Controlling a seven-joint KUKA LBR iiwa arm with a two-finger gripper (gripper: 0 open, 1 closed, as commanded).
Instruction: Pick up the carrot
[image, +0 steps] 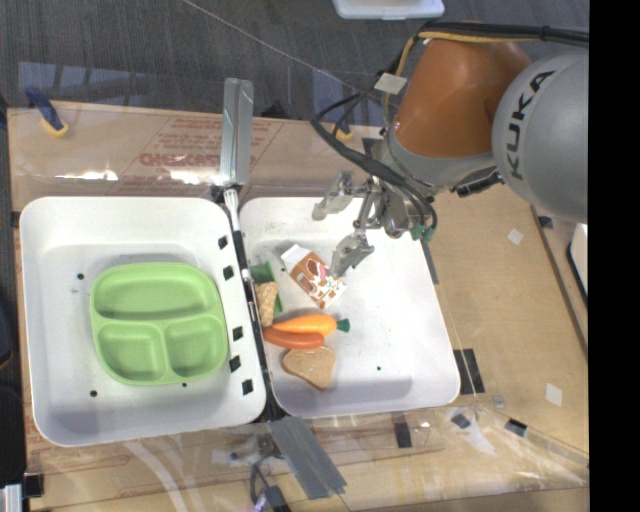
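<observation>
The orange carrot (300, 325) with a green stem end lies on its side in the right bin (400, 340), near the bin's left wall. My gripper (338, 228) hangs above the back of that bin, up and to the right of the carrot and apart from it. Its two fingers are spread open with nothing between them; one fingertip (347, 254) hovers just beside a small printed packet (314, 278).
A slice of bread (310, 366) lies just in front of the carrot, a tan roll (266, 300) to its left, and a small green piece (262, 272) by the wall. The left bin (50, 330) holds a green divided plate (158, 322).
</observation>
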